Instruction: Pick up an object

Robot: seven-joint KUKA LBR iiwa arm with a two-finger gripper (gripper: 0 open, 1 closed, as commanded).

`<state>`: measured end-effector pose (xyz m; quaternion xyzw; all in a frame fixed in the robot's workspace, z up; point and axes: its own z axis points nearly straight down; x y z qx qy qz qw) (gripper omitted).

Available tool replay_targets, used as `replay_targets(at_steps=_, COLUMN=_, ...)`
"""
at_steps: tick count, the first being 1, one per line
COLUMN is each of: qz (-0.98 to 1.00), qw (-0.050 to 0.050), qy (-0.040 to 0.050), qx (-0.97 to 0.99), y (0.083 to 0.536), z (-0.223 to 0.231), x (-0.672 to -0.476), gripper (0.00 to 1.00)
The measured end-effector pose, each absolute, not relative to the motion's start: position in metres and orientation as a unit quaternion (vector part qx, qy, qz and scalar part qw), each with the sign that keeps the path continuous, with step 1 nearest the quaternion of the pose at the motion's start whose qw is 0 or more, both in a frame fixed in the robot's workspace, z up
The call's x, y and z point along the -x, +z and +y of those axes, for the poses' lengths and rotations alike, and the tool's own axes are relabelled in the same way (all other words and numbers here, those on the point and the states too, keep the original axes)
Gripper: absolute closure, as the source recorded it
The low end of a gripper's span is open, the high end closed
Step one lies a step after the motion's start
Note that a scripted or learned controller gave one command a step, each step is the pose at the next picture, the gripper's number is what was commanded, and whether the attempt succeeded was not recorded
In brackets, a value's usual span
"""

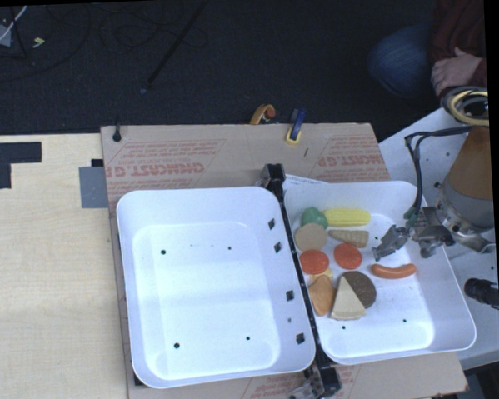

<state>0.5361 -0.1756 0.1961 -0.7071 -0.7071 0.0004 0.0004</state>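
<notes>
At the near edge of the table (53, 271), two white bins are seen side by side. In the right bin (444, 326), the nearest pieces of toy food are a pale wedge (347, 302) touching a brown round piece (362, 286), with an orange piece (321, 295) just beside them. A little farther back, a sausage (392, 270) is found lying alone, near two red discs (347, 255). Farther still, a tan round (311, 236), a slice (349, 237), a corn cob (347, 218) and a green piece (314, 217) are packed close together.

The hand (392, 242) is seen low over the right bin, between the slice and the sausage; its dark fingers appear slightly parted and nothing is held between them.

For a clean pick, the sausage is probably best chosen, since it lies apart from the rest. The fingers should be spread across its short side, centred over it, and lowered fully before being closed, so that neighbours are not nudged.

The left bin (141, 359) lies beyond reach of concern here.
</notes>
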Motion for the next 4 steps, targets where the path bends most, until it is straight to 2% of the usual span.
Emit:
replay_targets(at_steps=1, qz=-0.709, qw=0.000, qy=-0.0003, qx=0.705, y=0.084, z=-0.110, x=-0.579, gripper=0.00)
replay_targets(at_steps=2, qz=-0.707, qw=0.003, qy=0.0011, qx=0.707, y=0.097, z=-0.113, x=-0.577, gripper=1.00)
replay_targets(at_steps=3, qz=-0.709, qw=-0.002, qy=-0.0011, qx=0.706, y=0.090, z=-0.125, x=-0.641, gripper=1.00)
replay_targets(at_steps=4, qz=-0.707, qw=0.000, qy=0.0016, qx=0.707, y=0.091, z=-0.115, x=-0.644, gripper=1.00)
